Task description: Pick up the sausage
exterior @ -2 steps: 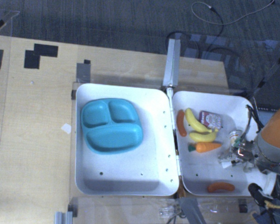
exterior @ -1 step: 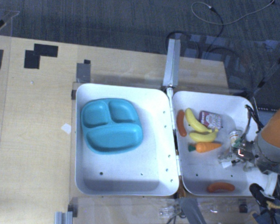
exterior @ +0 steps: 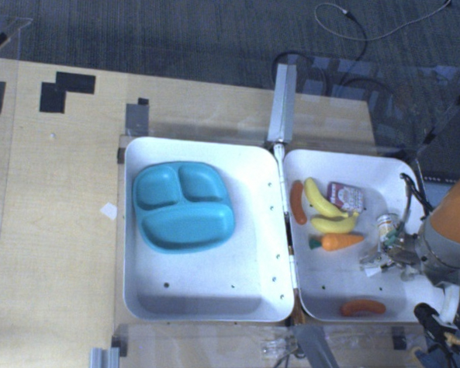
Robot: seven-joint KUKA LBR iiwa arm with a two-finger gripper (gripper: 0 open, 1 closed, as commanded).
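Observation:
A reddish sausage (exterior: pixel 363 307) lies near the front wall of the right bin (exterior: pixel 316 305). A second sausage-like piece (exterior: pixel 297 202) lies along that bin's left wall, pointing front to back. My gripper (exterior: pixel 382 257) hangs low over the right half of the bin, between the two pieces. It is above and a little right of the front sausage and apart from it. The grey arm with its orange band (exterior: pixel 455 215) comes in from the right edge.
Two yellow bananas (exterior: pixel 327 207), an orange carrot (exterior: pixel 341 242) and a red packet (exterior: pixel 346 196) sit in the right bin's middle and back. A small jar-like item (exterior: pixel 386 223) is just behind the gripper. The left bin (exterior: pixel 208 295) holds a blue divided plate (exterior: pixel 183 206).

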